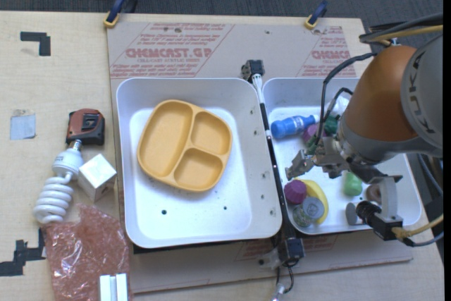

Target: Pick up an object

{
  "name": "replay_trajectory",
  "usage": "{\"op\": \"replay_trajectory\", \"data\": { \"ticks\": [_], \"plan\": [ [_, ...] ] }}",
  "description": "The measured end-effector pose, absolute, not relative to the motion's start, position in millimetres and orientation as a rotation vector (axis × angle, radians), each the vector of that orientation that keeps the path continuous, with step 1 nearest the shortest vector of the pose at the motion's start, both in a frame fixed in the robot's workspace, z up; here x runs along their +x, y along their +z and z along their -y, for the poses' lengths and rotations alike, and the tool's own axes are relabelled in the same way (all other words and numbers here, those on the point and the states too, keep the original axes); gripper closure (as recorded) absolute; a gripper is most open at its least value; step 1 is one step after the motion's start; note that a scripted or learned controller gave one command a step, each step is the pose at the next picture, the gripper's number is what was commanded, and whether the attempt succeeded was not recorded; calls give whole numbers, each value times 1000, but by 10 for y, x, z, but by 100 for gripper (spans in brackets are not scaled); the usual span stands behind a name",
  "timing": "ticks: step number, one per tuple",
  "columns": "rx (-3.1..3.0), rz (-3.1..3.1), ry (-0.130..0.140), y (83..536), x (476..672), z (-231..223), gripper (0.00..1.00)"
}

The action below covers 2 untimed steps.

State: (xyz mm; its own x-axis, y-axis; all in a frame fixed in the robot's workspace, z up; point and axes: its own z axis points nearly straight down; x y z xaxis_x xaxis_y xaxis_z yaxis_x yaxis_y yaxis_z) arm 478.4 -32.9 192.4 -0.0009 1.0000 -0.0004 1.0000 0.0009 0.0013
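We read "CHEMCAST GP" in red across the brown protective sheet [176, 46] lying under the bins, and part of it repeats at the sheet's right. The smaller red lines beneath are too blurred for us.

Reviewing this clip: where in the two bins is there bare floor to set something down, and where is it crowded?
Left bin: bare floor below and right of the yellow divided plate, toward the near rim. Right bin: crowded, with the blue bottle, magenta piece, yellow piece, green ball and the hand over them; a bare strip lies along its far wall.
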Motion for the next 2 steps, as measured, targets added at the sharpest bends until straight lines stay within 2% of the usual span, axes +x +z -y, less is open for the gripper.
{"op": "replay_trajectory", "data": {
  "ticks": [1,2],
  "plan": [
    [2223,-2220,-1,921,4890,931,0],
    [2223,-2218,1,1019,4902,935,100]
  ]
}}
